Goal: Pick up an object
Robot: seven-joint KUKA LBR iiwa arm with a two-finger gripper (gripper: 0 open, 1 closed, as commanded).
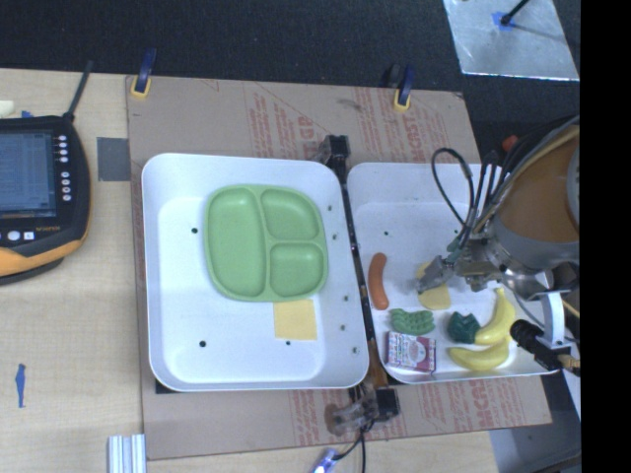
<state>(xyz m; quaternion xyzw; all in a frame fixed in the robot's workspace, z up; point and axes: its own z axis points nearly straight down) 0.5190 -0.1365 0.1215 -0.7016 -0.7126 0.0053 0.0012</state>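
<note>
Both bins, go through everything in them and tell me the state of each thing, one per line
Green divided plate: flat in left bin.
Yellow square: flat, below the plate.
Sausage: lying in right bin.
Banana: lying at the lower right.
Small packet: flat, near front wall.
Gripper: low over a yellow piece.

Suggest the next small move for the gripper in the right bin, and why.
Probably a short straight descent. The gripper sits low in the right bin, right at a small yellow piece, nearer than the hot dog, green toy or banana. I can't tell how its fingers stand, so confirm that before closing.
</note>
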